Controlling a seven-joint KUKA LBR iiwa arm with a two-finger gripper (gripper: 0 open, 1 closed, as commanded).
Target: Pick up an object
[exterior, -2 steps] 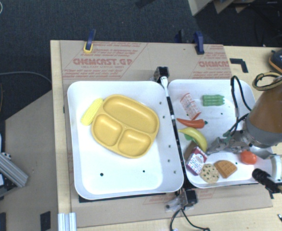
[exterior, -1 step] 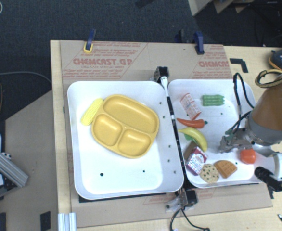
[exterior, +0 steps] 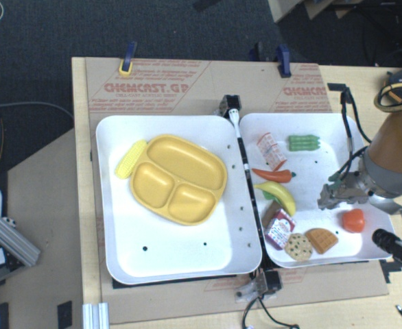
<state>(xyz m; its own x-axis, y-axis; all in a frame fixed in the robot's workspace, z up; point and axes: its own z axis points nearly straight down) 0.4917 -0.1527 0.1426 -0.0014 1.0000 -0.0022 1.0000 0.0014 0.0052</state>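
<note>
Inventory as I logged it from the remote station, nearest row first.

1. Right bin (exterior: 311, 260), front edge: a round speckled cookie (exterior: 298, 247), touching a tan toast-shaped piece (exterior: 321, 239) on its right. Just left of the cookie lay a dark red packet (exterior: 279, 230), tilted.
2. Same bin, right side: a red tomato (exterior: 352, 220), just beside and below the end effector (exterior: 331, 198).
3. End effector: it hung low over the right bin's floor, between the tomato and a yellow banana (exterior: 280, 197). I saw nothing between its fingers; whether they were spread or pressed together I could not tell. The grey arm with its orange band (exterior: 395, 146) covered the bin's right rim.
4. Middle of the right bin: the banana lay aslant, with a red chili pepper (exterior: 272, 175) just above it, the two nearly touching.
5. Far part of the right bin: a small white-and-red wrapper (exterior: 271, 148), and to its right a green ridged piece (exterior: 303, 142), well apart from the end effector.
6. Left bin (exterior: 153, 252): a yellow three-compartment plate (exterior: 179, 179) lay tilted, with a yellow corn cob (exterior: 130, 159) against its far-left edge.
7. Table (exterior: 187, 81): brown cardboard with red print, clipped at the far edge by a yellow-tipped clamp (exterior: 127, 60) and a blue clamp (exterior: 283, 60).
</note>
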